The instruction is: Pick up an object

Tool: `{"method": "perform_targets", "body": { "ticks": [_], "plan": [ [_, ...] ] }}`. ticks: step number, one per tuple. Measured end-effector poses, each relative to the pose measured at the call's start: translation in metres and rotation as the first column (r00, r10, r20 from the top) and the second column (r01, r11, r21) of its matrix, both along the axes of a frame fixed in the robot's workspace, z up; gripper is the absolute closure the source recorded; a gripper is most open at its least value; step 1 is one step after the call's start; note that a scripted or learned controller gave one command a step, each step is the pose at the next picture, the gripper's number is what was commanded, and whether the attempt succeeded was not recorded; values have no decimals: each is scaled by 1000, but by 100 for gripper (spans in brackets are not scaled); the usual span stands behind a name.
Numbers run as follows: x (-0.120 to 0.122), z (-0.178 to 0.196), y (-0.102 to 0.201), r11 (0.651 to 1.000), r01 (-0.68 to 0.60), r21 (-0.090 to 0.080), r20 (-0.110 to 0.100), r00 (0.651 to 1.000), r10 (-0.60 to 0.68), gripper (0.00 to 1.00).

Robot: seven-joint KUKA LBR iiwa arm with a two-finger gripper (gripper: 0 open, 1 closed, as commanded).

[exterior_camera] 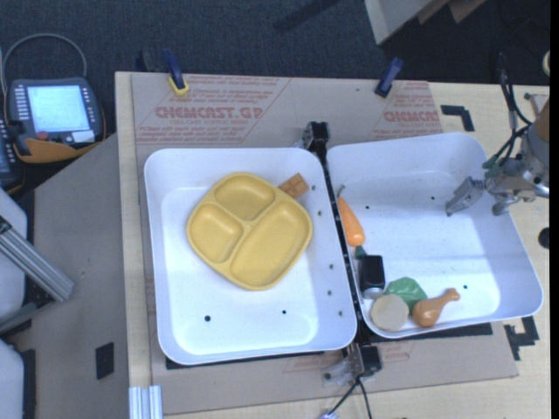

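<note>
My gripper (pixel 480 202) hangs over the far right part of the right bin (pixel 410 160), fingers spread and nothing between them. Several objects lie along that bin's left and front sides, well apart from the gripper. An orange carrot (pixel 351 223) rests by the left wall. A small black block (pixel 372 272) sits below it. A green piece (pixel 408 288), a cream round piece (pixel 389 312) and a brown drumstick (pixel 434 306) cluster at the front wall.
The left bin (pixel 175 304) holds a yellow divided plate (pixel 250 230), with a small brown block (pixel 293 184) tucked at its far right edge. A pendant with a screen (pixel 54 112) lies off the bench at the left.
</note>
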State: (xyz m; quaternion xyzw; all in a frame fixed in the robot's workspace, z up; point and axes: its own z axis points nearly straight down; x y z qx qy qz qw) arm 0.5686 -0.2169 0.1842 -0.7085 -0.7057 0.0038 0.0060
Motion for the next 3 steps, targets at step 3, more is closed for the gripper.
{"method": "perform_targets", "body": {
  "ticks": [3],
  "plan": [
    [-2, -87, 8, 1000, -7, 2, 18, 1000, 7, 0]
  ]
}}
